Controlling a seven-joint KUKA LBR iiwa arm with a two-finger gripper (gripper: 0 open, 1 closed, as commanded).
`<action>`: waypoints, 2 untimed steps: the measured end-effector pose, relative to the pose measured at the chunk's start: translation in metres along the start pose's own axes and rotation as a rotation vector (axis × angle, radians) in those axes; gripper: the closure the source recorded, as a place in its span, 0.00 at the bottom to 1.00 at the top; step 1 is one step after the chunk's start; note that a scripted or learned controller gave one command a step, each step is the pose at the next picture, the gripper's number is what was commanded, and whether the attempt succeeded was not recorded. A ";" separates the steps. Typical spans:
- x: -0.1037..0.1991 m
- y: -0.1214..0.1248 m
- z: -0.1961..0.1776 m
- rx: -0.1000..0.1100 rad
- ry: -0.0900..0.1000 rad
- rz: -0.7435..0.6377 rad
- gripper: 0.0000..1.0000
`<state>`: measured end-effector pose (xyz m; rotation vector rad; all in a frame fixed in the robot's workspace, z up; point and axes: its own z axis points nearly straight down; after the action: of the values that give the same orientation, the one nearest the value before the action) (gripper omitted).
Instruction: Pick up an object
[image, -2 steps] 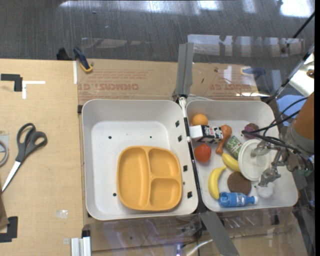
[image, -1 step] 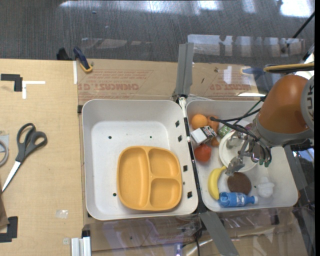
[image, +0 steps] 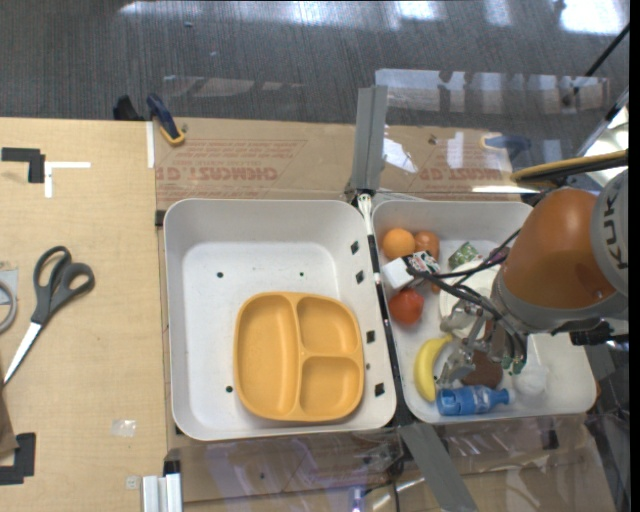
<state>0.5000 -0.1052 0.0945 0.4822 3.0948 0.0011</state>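
Smooth, glossy white plastic for both bins — matt yellow plastic for the divided plate. Pale wood-grain bench, brown cardboard behind. Steel-bladed scissors, black handles. Shiny orange band — glossy blue bottle.

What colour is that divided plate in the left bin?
Yellow-orange all over; the plate shows in the camera view.

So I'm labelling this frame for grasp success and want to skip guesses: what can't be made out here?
- Claw: dark and tangled with cables in the camera view, so open or shut is unclear.
- Brown item: partly under the claw, too small to identify.
- Right bin: the arm's orange band covers much of its floor.
- Green packet: print too small to read.
- Scissors: blade tips cut off by the left edge.
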 end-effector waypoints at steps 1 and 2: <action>-0.082 -0.042 -0.037 0.002 0.002 0.080 0.00; -0.129 0.008 -0.001 -0.001 -0.001 0.146 0.00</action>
<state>0.6251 -0.1366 0.0965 0.7056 3.0505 0.0031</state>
